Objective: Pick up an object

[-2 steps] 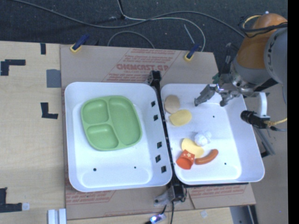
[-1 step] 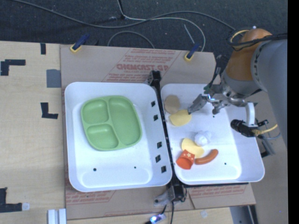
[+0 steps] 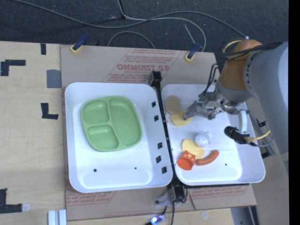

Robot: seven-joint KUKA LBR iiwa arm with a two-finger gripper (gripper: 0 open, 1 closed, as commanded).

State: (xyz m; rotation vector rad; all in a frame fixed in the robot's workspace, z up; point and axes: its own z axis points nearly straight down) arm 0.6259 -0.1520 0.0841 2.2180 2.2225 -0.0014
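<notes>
My gripper (image 3: 190, 113) reaches in from the right and sits low over the upper left part of the right bin (image 3: 243, 165). Its tip is at a pale yellow flat piece (image 3: 178, 121), which lies just below a tan round piece (image 3: 172, 104). Further down the bin lie a small white object (image 3: 202, 138), a yellow banana-like piece (image 3: 193, 147), an orange-red cup (image 3: 186, 161) and a red-brown sausage (image 3: 207, 158). Nothing is visibly lifted off the bin floor.
The left bin (image 3: 79, 172) holds a green divided plate (image 3: 111, 123). A black divider with clips (image 3: 162, 135) runs between the bins. The arm's grey body and orange band (image 3: 239, 69) overhang the right bin's upper right corner. Cables trail behind the bench.
</notes>
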